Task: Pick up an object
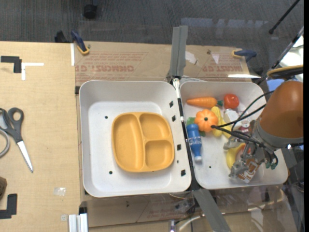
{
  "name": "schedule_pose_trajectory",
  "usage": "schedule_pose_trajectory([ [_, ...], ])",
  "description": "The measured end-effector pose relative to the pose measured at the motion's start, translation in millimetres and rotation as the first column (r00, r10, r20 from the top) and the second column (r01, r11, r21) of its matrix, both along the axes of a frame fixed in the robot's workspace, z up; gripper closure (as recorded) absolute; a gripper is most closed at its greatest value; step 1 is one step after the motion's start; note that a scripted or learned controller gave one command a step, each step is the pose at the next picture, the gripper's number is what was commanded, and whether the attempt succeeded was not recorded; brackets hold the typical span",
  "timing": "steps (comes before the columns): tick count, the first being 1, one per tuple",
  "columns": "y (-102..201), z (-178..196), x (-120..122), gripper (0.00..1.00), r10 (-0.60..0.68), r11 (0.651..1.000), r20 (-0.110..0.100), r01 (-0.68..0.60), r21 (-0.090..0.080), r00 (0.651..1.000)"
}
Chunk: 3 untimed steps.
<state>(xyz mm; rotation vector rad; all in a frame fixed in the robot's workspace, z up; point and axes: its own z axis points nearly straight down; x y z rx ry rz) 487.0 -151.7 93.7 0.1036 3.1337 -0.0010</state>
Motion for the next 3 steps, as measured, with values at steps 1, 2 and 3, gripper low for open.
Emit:
schedule_pose_trajectory([
  [1, 0.6, 10.3, 2.6, 1.00, 0.004, 1.000, 0.005, -0.004, -0.003, 1.000],
  [2, -60.6, 195.7, -7.6, 1.00, -0.205, 0.979, -0.001, 0.205, 0.000, 0.979],
  [3, -69.9, 29.3, 1.0, 1.00, 0.051, 0.999, 0.008, -0.051, -0.005, 0.999],
])
